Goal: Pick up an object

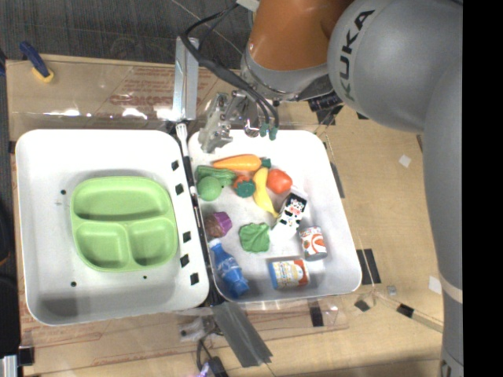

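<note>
Hovering just above the far rim of the right bin (339, 203), the gripper (218, 129) hangs with fingers slightly parted and nothing between them, the carrot (236, 162) lying just below.

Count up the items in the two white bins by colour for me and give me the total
Green: 3, the divided tray, a round fruit, a leafy piece
Orange or red: 3, carrot, tomato, can
Yellow: 1, banana
Purple: 1
Blue: 2, bottle, tin
Black-and-white: 1, carton
Total: 11
</note>
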`<move>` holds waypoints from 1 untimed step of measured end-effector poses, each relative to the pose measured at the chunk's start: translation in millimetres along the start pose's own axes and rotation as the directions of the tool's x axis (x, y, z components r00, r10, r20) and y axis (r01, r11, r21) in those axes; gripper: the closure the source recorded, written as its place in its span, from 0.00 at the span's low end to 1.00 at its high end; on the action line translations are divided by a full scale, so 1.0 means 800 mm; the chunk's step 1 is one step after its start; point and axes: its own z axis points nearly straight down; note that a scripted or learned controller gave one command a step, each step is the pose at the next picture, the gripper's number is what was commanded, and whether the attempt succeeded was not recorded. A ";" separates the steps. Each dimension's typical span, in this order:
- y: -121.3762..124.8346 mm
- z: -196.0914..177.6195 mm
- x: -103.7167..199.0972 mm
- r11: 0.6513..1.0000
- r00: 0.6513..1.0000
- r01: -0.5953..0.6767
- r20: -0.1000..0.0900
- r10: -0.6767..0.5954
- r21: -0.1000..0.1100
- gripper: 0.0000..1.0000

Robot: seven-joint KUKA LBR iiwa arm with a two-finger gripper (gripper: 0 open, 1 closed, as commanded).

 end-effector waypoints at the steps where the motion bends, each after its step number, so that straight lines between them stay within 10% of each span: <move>1: -0.011 0.102 0.053 0.968 0.968 0.252 -0.007 -0.252 -0.002 1.00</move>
